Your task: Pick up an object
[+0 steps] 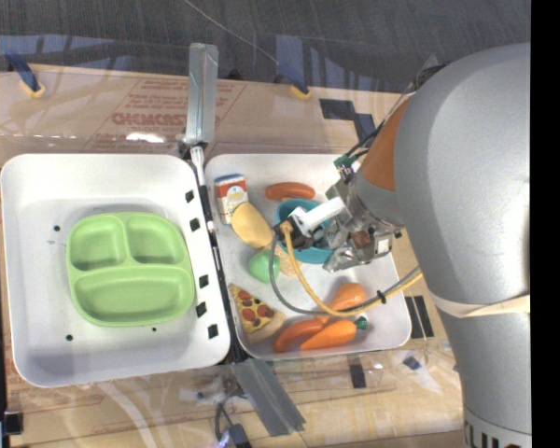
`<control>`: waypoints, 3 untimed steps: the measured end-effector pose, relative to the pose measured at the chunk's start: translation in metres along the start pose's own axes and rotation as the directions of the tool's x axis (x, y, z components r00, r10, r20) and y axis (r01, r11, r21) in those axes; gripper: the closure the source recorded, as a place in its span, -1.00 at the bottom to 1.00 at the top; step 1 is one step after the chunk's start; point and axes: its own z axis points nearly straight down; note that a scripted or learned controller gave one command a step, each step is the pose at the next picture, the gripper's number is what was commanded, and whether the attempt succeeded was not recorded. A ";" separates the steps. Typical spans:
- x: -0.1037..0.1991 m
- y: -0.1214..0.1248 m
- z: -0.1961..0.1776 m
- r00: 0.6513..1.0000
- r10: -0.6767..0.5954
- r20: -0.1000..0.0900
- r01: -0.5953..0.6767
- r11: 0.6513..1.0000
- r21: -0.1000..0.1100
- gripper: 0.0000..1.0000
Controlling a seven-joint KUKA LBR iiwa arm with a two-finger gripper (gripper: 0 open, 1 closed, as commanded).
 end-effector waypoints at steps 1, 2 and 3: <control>-0.010 0.057 0.065 0.985 -0.174 -0.017 0.174 0.985 -0.011 1.00; 0.051 0.065 0.068 1.000 0.021 0.014 -0.021 1.000 0.011 1.00; 0.043 0.076 0.067 0.991 -0.135 -0.004 0.135 0.991 0.011 1.00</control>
